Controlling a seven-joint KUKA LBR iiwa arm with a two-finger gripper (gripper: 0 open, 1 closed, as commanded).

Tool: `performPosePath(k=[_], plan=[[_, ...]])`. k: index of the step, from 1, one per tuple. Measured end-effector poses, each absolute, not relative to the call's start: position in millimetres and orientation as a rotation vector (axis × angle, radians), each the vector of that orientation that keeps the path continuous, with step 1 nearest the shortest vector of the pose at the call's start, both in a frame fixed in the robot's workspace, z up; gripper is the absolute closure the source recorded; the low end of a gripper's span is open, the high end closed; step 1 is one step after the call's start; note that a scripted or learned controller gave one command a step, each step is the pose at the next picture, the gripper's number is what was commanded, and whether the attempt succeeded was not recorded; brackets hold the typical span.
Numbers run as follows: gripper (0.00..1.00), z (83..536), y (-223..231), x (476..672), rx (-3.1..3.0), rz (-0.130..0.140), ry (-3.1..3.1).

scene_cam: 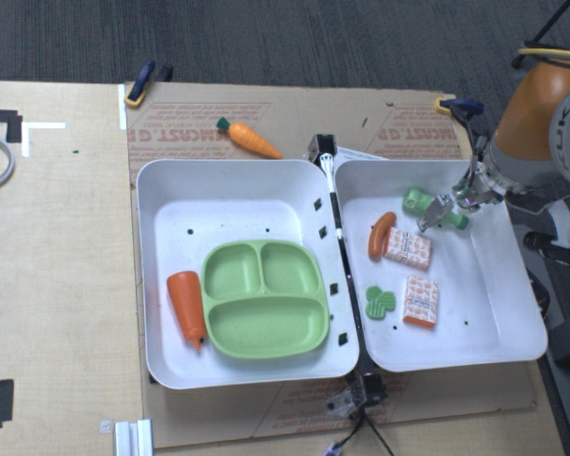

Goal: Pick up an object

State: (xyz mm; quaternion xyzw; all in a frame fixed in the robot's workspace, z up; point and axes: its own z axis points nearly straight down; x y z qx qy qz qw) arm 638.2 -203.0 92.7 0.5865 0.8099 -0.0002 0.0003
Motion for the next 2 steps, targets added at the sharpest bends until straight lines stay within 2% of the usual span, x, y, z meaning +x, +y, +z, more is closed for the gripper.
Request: performPosePath(k=[1,2], plan=[[1.0,103,-203,637.4,1.847,-0.004,2.545],[1.0,173,-123,659.1,2.006,-0.001,2.417]])
